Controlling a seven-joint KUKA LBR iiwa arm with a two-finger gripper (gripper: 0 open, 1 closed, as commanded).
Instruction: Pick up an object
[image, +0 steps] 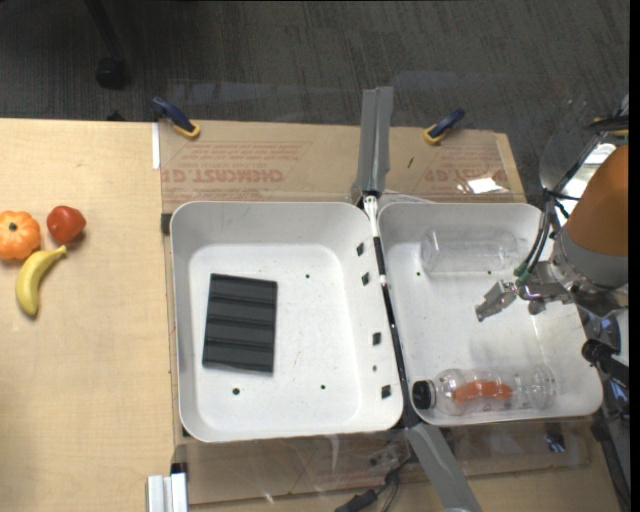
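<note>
Holding a bottle (482, 391): right bin (440, 335)

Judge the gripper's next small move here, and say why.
Probably lower toward the clear bottle. The gripper hangs over the right bin with nothing between its fingers, and that bottle lies just below it in the view, near the bin's front wall.

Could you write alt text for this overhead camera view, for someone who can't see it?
A robot arm reaches from the right, its hand over the right bin, which contains a clear bottle lying near the front edge. The left bin holds a black ridged block; an orange, tomato and banana sit on the bench.
</note>
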